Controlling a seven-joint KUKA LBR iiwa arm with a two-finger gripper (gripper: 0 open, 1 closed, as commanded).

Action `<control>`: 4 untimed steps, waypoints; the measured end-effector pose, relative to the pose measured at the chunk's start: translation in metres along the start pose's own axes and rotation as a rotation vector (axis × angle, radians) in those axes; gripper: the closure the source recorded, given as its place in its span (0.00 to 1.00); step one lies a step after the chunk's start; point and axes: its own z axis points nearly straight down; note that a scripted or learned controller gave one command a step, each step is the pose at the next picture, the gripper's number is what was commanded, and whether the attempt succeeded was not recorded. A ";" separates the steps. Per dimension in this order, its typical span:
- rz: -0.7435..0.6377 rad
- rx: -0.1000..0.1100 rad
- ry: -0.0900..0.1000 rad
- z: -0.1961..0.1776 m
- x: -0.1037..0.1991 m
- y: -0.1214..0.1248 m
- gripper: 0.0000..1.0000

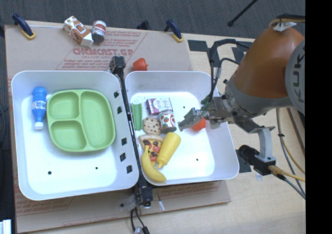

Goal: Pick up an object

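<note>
My gripper (188, 121) hangs low over the middle of the right bin (224, 151), reaching in from the right. A small orange-red object (199, 125) lies right against the gripper's underside, partly hidden by it; whether it is held is unclear. Just left of the gripper are a small can (166, 119), a purple-and-white carton (154, 105), a cookie (151, 125) and a green cylinder (136, 113). Nearer the front lie a yellow mustard bottle (168, 149), a pizza slice (149, 146) and a banana (151, 170).
The left bin (31, 176) holds a green divided plate (81, 120) and a blue bottle (39, 105). On the cardboard behind the bins lie a small carton (77, 29), a can (99, 30) and a red object (139, 64). Cables run at the right.
</note>
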 end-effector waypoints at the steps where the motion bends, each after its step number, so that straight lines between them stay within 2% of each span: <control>1: -0.001 0.002 0.000 0.105 -0.051 -0.001 0.00; 2: -0.003 0.002 0.000 0.192 -0.088 0.083 0.00; 3: -0.008 0.002 -0.002 0.181 -0.088 0.083 1.00; 4: -0.013 0.004 -0.003 0.171 -0.088 0.084 1.00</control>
